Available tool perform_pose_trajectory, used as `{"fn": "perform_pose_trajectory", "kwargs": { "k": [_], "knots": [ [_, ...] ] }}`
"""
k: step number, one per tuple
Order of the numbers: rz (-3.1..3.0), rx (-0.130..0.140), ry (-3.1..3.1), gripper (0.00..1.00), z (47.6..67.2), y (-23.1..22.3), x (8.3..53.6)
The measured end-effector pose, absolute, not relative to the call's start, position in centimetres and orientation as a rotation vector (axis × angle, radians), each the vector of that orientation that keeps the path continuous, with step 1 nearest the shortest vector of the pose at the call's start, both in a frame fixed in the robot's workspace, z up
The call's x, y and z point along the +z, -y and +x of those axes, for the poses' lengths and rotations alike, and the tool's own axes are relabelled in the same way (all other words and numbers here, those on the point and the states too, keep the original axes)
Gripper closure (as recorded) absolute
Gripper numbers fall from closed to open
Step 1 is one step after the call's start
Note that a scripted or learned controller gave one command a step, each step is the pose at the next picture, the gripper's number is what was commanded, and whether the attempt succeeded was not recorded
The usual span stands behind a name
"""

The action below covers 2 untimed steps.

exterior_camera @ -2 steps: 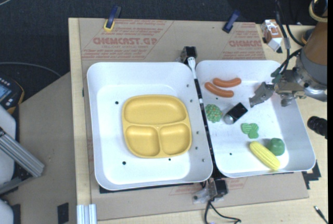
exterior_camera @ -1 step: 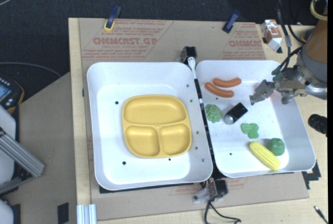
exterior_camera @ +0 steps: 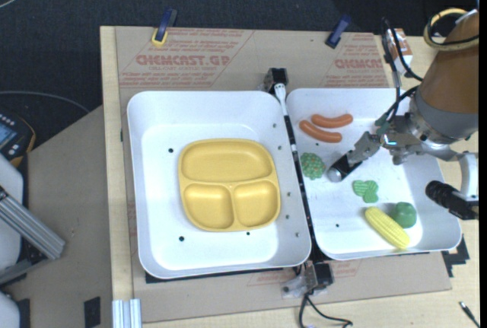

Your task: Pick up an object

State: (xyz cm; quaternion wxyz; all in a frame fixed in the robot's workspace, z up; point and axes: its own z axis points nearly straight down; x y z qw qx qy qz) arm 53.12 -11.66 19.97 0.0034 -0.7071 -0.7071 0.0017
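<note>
The right bin (exterior_camera: 426, 243) holds several toy foods. Two orange sausages (exterior_camera: 326, 127) lie near its far left. A green leafy piece (exterior_camera: 311, 164) sits by the left wall, and a second green piece (exterior_camera: 366, 189) is near the middle. A yellow corn cob (exterior_camera: 386, 227) and a green pepper (exterior_camera: 404, 213) rest at the front right. My gripper (exterior_camera: 336, 171) reaches in from the right and hangs low between the two green pieces, just right of the leafy one. I see nothing held in it.
The left bin (exterior_camera: 152, 128) bears a yellow divided plate (exterior_camera: 228, 184). The grey arm with its orange band (exterior_camera: 449, 83) covers the right bin's far right. A black divider (exterior_camera: 293, 159) runs between the bins. Clamps sit on the cardboard's far edge.
</note>
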Motion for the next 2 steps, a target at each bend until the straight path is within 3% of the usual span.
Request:
{"fn": "perform_pose_trajectory", "kwargs": {
  "k": [2],
  "knots": [
    [-2.219,0.002,2.219,0.00,53.0,10.7,8.7]
  ]
}}
